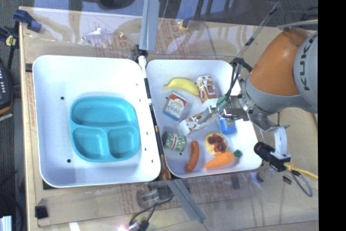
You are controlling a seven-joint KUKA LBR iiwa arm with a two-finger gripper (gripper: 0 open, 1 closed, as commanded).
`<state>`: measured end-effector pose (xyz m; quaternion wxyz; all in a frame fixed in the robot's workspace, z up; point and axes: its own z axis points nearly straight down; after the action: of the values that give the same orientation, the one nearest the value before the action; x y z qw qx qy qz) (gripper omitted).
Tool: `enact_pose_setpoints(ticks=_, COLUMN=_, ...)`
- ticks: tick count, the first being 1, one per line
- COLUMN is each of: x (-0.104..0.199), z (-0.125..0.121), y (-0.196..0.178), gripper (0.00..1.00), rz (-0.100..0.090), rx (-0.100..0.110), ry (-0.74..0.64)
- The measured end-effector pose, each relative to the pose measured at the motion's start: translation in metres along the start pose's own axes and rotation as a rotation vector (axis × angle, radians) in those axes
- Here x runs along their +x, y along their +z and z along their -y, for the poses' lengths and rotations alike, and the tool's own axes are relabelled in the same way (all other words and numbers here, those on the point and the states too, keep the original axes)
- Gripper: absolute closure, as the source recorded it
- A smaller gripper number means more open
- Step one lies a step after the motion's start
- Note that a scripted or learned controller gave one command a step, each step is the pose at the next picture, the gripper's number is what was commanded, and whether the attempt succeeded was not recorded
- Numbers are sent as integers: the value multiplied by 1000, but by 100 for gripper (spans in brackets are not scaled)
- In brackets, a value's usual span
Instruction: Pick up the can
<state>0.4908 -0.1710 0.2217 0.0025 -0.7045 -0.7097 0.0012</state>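
The can (174, 141), small with a green and white label, lies on its side near the front left corner of the right bin (238, 68). My gripper (221, 111) hangs over the right part of that bin. It is above a white wrapped item (193, 121) and a blue object (227, 126), well to the right of the can and a little further back. Nothing shows in its grasp.
Around the can lie a sausage (192, 156), a carrot (220, 160), a jam pastry (216, 143), a small carton (175, 105), a banana (182, 85) and a snack box (206, 87). The left bin (48, 70) holds a blue divided tray (104, 128).
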Motion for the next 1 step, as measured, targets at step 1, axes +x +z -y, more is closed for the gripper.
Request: enact_pose_setpoints(ticks=1, x=45, z=-28, y=106, gripper=0, rz=10, rx=-34, ry=-9)
